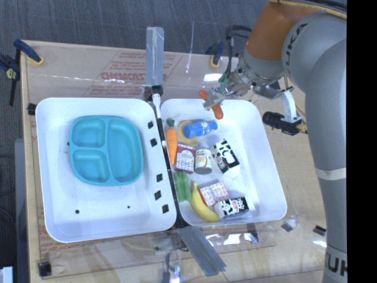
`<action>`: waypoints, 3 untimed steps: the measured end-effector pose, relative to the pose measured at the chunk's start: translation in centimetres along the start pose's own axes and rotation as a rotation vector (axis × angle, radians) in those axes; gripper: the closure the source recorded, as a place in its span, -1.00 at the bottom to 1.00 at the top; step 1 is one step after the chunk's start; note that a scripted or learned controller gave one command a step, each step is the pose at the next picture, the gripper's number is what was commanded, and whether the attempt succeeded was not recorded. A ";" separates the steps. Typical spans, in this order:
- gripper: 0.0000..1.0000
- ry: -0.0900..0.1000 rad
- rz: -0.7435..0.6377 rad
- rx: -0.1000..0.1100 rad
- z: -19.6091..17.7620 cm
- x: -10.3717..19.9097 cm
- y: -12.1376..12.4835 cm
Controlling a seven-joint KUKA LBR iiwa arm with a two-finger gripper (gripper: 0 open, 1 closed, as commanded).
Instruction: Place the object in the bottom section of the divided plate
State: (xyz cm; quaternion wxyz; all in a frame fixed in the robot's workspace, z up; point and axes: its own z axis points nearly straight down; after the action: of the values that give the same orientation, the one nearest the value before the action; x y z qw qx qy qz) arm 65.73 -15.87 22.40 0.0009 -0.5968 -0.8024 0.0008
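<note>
The grey arm [321, 93] reaches in from the right, bent downward; its end effector [215, 102] seems to pinch something orange.

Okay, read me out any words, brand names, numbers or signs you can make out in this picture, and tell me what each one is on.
"KUKA", partly cut off, on the grey robot arm.
Faint red mirrored print on the clear plastic sheet behind the bins: too blurred to read.
Labels on the small red-and-white packet, the checked carton and the black-and-white cartons: too small to read.
</note>
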 end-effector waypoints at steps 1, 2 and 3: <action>1.00 0.001 0.077 0.002 -2.6 8.3 1.3; 1.00 0.001 -0.013 0.003 1.2 14.3 4.2; 1.00 0.000 0.159 0.003 3.3 20.2 4.2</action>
State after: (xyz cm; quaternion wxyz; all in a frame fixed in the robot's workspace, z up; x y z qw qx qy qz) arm 63.95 4.67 19.08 0.0019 -0.6585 -0.7526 0.0021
